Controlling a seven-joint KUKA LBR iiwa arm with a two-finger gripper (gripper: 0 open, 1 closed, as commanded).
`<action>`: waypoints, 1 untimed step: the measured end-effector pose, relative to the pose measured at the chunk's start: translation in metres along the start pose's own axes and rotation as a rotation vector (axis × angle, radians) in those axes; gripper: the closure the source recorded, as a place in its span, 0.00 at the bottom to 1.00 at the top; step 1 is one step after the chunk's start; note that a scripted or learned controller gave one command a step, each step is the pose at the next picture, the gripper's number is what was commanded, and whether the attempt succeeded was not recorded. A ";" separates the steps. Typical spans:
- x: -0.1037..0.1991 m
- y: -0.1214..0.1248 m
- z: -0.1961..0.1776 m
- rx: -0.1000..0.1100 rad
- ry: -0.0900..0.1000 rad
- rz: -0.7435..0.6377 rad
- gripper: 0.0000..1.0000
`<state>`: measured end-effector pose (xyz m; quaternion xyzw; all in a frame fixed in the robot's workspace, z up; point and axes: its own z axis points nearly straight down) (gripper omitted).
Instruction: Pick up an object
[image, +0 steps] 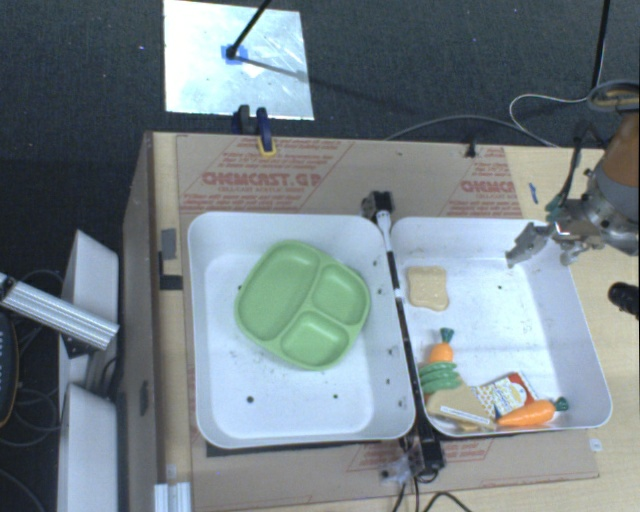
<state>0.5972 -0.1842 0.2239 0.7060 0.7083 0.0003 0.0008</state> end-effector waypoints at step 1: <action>0.061 -0.020 0.126 0.004 0.002 -0.001 0.00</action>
